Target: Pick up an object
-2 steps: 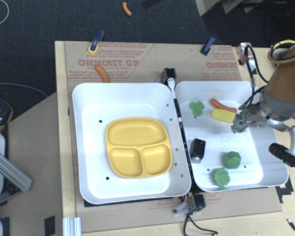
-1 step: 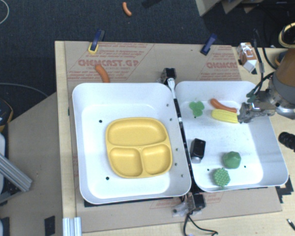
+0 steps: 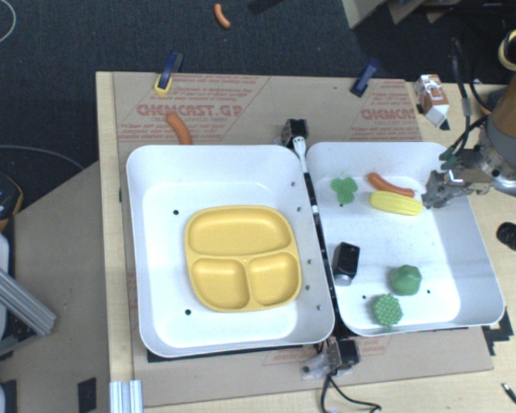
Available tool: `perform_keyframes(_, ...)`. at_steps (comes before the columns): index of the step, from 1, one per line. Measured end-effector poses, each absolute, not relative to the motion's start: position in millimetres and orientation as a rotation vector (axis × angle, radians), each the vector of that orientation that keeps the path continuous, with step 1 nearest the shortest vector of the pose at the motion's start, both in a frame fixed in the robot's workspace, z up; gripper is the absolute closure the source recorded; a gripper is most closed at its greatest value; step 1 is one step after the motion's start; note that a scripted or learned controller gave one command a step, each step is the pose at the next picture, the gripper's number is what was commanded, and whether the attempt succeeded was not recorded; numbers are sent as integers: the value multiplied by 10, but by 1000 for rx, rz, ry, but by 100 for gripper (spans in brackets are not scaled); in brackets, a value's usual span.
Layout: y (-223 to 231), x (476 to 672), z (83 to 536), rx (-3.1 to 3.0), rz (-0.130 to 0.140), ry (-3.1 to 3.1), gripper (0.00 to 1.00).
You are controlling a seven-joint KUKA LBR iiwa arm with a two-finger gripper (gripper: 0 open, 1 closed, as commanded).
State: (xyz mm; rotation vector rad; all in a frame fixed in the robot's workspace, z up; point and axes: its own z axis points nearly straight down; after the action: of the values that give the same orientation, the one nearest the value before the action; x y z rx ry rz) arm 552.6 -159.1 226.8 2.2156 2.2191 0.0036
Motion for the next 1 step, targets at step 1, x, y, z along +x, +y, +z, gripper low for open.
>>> perform_keyframes(1,-1045,5676,2355,2212,5,2227,100)
